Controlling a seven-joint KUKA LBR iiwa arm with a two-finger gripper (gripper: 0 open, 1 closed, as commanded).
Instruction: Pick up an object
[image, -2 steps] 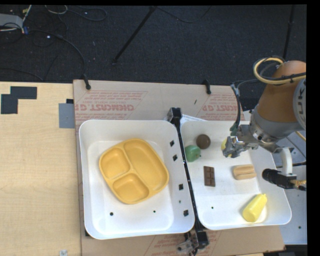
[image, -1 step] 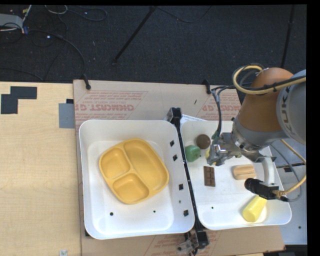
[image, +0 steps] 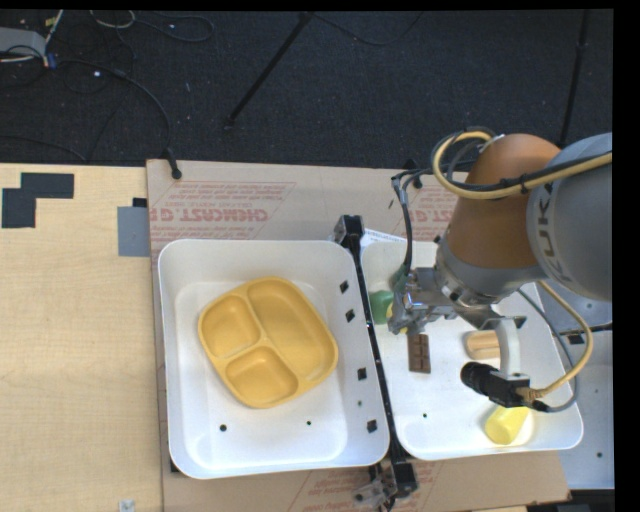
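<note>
Brown block (image: 419, 353) lies just below the fingers (image: 404, 312), their spread unclear, green piece (image: 381, 302) beside.

Grey arm (image: 520, 230) reaching in from right, wrist bent down

Arm (image: 530, 220) cut off at right edge, its bulk hiding much of right bin (image: 440, 440). Green object (image: 381, 302) half covered. Gripper (image: 408, 312) fingers too small to read.

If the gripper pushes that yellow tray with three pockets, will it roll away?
Probably not. The yellow three-compartment plastic tray lies flat in the left white bin, so it would likely slide. It looks stiff and light, with no round side to roll on.
</note>
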